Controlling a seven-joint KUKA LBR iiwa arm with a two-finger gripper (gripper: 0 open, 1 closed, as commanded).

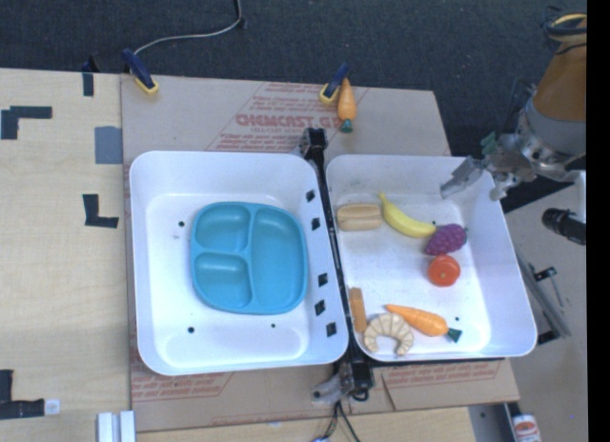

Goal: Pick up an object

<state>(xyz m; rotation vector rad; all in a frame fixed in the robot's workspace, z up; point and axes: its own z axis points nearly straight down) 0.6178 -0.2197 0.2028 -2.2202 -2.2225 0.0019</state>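
Nearest me, a croissant (390,332) touches a carrot (419,318) — easy to snag both. Farther back, tomato (443,271), grapes (446,238) and banana (406,220) crowd together. The gripper (469,175) hovers at the right bin's (496,335) far rim — its opening I cannot tell.

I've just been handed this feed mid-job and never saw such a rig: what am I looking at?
One fixed camera looks down at a slant on a bench with two white bins. The grey and orange robot arm reaches in from the right; its tool hangs over the right bin's upper edge, holding nothing. That bin contains toy food: a bun, banana, grapes, tomato, carrot and croissant. The left bin holds a blue divided plate.
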